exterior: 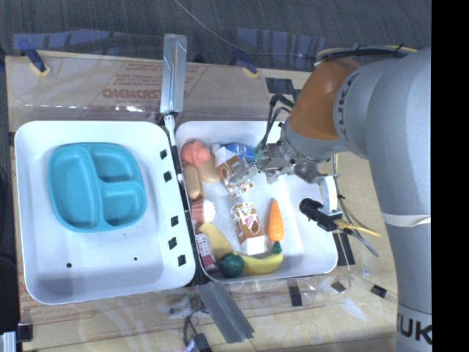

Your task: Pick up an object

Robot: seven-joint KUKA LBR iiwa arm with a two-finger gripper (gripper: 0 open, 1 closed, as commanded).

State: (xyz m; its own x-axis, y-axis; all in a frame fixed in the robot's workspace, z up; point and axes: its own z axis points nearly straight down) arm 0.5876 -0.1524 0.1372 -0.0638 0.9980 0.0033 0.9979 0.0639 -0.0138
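Camera view findings, left to right. Left bin [29,218] holds a turquoise sectioned tray [97,185], lying flat. Faint red printing shows on the clear sheet beyond this bin; it cannot be read with confidence.

Right bin [311,251] holds a crowded lot of toy food along its left and near sides: a pink rounded piece [195,152] at the far left, a tan bread-like piece [193,182] just nearer, a yellow banana [258,263] along the near wall with a dark green round item [232,265] touching it, an orange carrot [275,221] with a green tip, and a brown-and-white carton [247,226] beside the carrot. A second patterned carton [234,173] lies near the bin's far middle. Carton printing is too small to read.

Gripper [260,163] sits low over the second carton's right edge; whether the claw is apart or together cannot be told. White letters "KU" show on the arm's base at lower right.
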